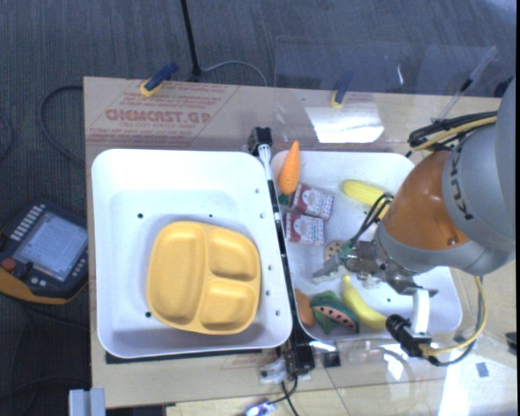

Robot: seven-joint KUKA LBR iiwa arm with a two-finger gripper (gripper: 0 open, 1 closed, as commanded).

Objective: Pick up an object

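Note:
The right bin [321, 165] holds several toy foods: an orange carrot [289, 170] at its back left, two small red-and-white cartons [308, 215], a yellow corn cob [362, 192], a banana [361, 304] and a watermelon slice [334, 311] near the front. My gripper [336, 260] hangs low over the bin's middle, just behind the banana and right of the cartons. I see nothing between its fingers. The grey arm with its orange band [426, 215] covers the bin's right part.
The left bin [121, 180] carries a yellow divided tray [204, 276]. A black bar [273, 198] runs along the divide between the bins. A handheld pendant [36, 251] lies left of the bench. Cables [455, 126] trail at the right.

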